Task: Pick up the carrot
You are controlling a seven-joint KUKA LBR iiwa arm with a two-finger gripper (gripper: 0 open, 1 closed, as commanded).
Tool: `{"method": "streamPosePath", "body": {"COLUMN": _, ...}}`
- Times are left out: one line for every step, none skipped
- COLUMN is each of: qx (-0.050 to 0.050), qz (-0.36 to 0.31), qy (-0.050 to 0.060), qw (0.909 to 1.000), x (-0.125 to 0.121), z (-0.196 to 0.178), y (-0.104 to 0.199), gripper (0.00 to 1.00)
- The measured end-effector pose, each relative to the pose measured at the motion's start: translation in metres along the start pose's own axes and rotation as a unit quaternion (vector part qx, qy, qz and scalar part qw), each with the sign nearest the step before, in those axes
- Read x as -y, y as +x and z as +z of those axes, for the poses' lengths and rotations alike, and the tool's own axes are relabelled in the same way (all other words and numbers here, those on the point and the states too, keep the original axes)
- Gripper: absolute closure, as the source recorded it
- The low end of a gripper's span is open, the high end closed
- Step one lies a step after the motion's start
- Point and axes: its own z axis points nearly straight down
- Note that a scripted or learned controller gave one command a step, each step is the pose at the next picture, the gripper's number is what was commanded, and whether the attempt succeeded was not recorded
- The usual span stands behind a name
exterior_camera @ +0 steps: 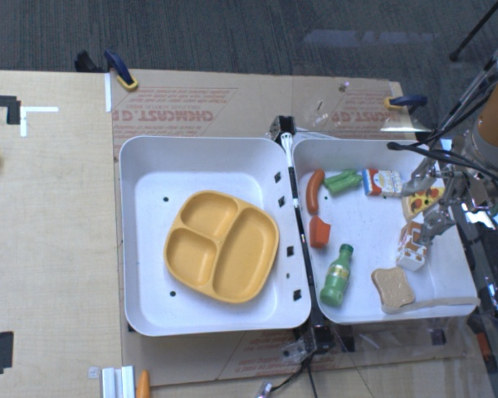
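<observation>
beside the bin wall, carrot (319,231) lies upright lengthwise.

Carrot (319,232) left of bottle (336,275)

This is a robot lab or test cell, not a home or kitchen. A plywood bench (50,247) stands on dark grey carpet (232,15), with a sheet of printed cardboard (191,106) held down by blue clamps (120,70) at 11 and 1 o'clock. Two white bins (141,288) sit bolted side by side at centre. Black tape marks (2,106) at 9 o'clock look like calibration or placement marks. The food is toy plastic: a yellow divided plate (222,245) left of centre, a green bottle (336,275) and bread slice (392,288) at 4 o'clock. Cables (461,106) and the arm (494,123) enter at 3 o'clock.
</observation>
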Motion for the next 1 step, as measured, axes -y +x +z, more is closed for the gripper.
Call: {"method": "streamPosePath", "body": {"qx": -0.001, "qz": -0.188, "qy": -0.001, "qw": 0.9822, "x": -0.0596, "z": 0.0566, "y": 0.0673, "gripper": 0.0}}
